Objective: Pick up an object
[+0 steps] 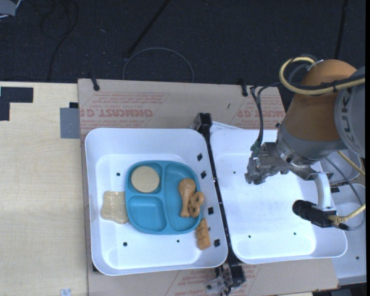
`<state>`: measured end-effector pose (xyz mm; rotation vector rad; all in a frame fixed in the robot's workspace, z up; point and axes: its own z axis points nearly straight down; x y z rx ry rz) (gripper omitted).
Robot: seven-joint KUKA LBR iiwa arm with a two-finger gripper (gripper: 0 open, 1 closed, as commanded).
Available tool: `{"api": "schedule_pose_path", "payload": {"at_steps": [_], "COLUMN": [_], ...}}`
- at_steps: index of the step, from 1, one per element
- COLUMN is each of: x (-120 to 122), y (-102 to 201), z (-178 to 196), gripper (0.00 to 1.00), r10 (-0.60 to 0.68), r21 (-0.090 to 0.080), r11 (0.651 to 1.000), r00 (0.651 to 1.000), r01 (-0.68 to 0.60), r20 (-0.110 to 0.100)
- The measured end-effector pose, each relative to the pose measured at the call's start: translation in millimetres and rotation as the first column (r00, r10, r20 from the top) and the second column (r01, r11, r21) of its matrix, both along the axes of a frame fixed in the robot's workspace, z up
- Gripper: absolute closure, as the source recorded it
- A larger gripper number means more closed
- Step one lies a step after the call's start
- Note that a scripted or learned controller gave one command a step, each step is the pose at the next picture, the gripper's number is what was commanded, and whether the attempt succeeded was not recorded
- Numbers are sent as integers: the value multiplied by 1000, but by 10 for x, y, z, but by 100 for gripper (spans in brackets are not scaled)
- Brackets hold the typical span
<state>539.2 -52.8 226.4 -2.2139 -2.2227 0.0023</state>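
Black matting strewn with cables lies behind a pale wooden table (31,184), where two shallow white bins sit side by side on a sheet of printed cardboard (145,106). Over the right bin (277,239) the grey arm reaches in from the right, its orange band (317,110) above the wrist and the hand (257,170) hanging low near that bin's upper left part; whether the hand is wide or narrow cannot be told from this angle, and nothing is seen in its grip. Every candidate for picking lies the other way, across the black divider (211,184) in the left bin (105,153). A blue sectioned plate (149,217) sits there with a round tan biscuit (145,179) in its upper compartment and a brown twisted piece (190,197) in its right compartment, its long axis running roughly top to bottom in the picture. A small brown chunk (203,234) rests just off the plate's lower right edge, close to the divider, and a pale flat piece (114,206) lies against the plate's left rim. The nearest things to the hand appear to be the twisted piece and the small chunk, both to the picture's left and somewhat below it, so the coming move would likely call for a sideways crossing of the divider before any descent
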Motion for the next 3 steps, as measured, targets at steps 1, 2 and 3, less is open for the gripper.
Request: {"api": "schedule_pose_path", "payload": {"at_steps": [1, 2, 3], "x": [-187, -250, -504], "y": [507, 1075, 1601], "z": [-96, 22, -2], "gripper": [100, 100, 100], "r10": [-1, 1, 1], "r21": [0, 0, 0], "r11": [1000, 1000, 1000], "r00": [1000, 1000, 1000], "r01": [1, -1, -1], "r20": [-2, 1, -3]}}
